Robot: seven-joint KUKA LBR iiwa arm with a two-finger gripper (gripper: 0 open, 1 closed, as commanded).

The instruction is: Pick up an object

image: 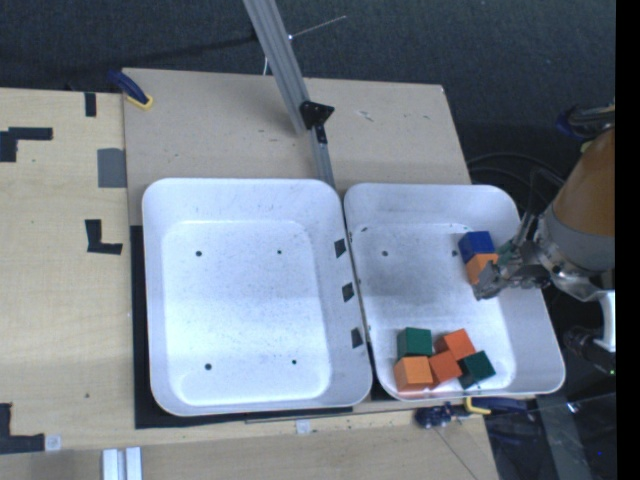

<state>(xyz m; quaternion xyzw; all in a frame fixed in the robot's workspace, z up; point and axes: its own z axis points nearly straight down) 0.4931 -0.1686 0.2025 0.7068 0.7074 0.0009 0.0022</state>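
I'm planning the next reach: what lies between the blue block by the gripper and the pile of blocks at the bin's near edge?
Bare white floor of the right bin, as the camera view shows: nothing lies between the blue block and the pile.

A pale wooden bench is standing on dark blue-grey carpet. A slanted metal pole is crossing the bench's far edge. Black tape marks are lying along its left side.
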